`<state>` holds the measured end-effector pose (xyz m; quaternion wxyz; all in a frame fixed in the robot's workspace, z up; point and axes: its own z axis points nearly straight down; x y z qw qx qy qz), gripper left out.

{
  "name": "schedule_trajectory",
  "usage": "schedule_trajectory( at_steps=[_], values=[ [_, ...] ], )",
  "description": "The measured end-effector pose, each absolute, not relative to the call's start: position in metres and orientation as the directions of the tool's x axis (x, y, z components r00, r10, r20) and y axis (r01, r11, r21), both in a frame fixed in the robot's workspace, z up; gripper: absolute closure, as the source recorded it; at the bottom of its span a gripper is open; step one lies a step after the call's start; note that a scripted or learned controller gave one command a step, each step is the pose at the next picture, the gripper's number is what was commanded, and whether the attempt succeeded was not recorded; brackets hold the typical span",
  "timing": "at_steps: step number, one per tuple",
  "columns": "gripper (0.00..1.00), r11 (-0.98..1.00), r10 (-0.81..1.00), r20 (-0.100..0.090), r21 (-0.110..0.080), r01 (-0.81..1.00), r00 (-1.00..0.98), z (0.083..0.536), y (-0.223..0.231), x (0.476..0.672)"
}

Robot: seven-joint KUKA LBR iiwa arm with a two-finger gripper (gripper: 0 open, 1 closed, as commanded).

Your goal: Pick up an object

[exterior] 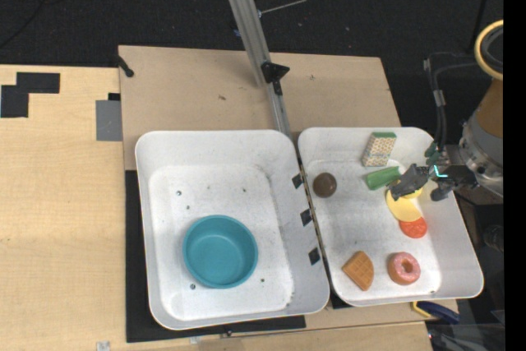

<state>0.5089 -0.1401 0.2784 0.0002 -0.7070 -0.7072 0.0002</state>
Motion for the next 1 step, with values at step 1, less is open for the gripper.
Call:
schedule_trajectory(
  at_steps=[1],
  values=[
    [0.0,0.0,1.0,0.0,-0.001,1.0,0.0,0.2784,-0.1401,0.5089]
  ],
)
